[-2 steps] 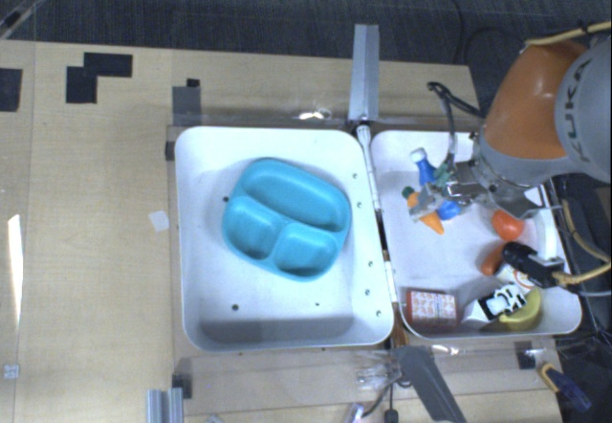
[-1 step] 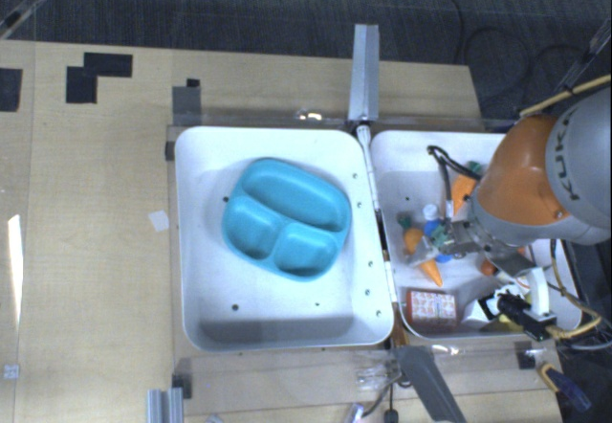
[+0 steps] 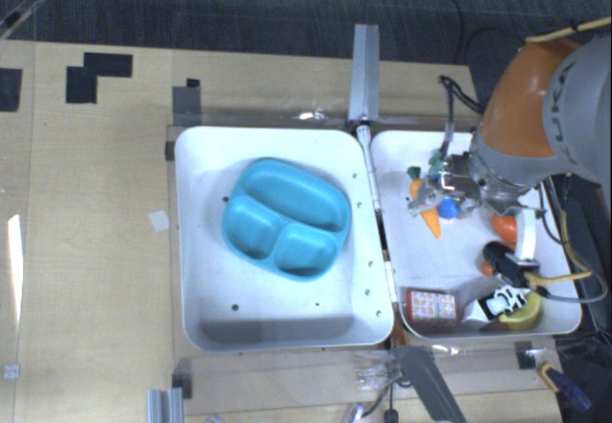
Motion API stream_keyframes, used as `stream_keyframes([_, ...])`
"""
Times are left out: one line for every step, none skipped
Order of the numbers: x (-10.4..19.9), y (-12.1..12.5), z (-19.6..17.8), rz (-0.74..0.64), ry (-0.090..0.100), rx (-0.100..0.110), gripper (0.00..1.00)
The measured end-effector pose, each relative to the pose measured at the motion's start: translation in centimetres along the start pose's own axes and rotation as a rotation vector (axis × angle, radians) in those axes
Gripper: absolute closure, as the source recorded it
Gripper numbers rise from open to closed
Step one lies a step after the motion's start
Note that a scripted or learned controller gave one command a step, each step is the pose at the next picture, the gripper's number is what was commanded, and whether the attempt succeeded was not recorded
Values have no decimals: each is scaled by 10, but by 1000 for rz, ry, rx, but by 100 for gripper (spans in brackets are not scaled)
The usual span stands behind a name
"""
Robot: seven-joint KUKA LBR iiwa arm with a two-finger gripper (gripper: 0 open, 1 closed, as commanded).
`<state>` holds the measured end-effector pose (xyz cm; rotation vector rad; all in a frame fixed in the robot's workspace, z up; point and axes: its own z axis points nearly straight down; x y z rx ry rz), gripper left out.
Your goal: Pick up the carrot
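Observation:
The carrot point(image 3: 430, 216) is small and orange with a green top point(image 3: 414, 171), and it lies in the upper left part of the right bin point(image 3: 406, 263). My gripper point(image 3: 442, 188) reaches in from the right and hangs right over the carrot, hiding its middle. Whether the carrot is between the fingers cannot be made out from this slant.
A blue divided plate point(image 3: 287, 217) lies in the left bin point(image 3: 201, 249). In the right bin are a small blue piece point(image 3: 448, 209) beside the carrot, a red-orange thing point(image 3: 504, 224), a brown box point(image 3: 430, 306) at the front, and a yellow thing point(image 3: 523, 317) under a black-and-white one point(image 3: 503, 298).

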<state>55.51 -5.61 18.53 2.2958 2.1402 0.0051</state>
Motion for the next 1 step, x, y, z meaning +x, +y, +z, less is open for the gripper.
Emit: stream_keyframes([37,25,-95,402,-1,1,100])
